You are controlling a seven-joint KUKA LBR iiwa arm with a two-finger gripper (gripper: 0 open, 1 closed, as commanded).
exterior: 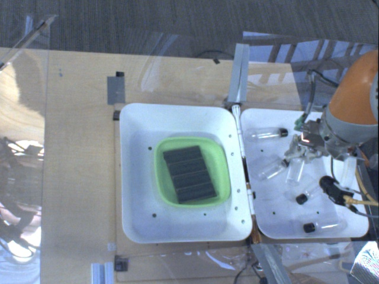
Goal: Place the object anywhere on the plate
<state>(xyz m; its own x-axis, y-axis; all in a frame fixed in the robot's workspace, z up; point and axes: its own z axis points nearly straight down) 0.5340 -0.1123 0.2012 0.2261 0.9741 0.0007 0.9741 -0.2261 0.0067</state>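
On the worktop [77,158], left white bin [133,212]: one green square plate [220,158] bearing a dark ribbed rectangular block [189,174], lying flat. Right white bin [269,220]: several clear plastic vials with black caps, one [267,134] near the top, one [323,225] at the lower edge. Gripper [299,152] low over the vials, finger state cannot be told.

No text, label, brand, number or sign can be read anywhere here: none on the bins [135,158], the green plate [221,158], the dark ridged block [189,174], the clear tubes [267,134] or the arm [355,99].
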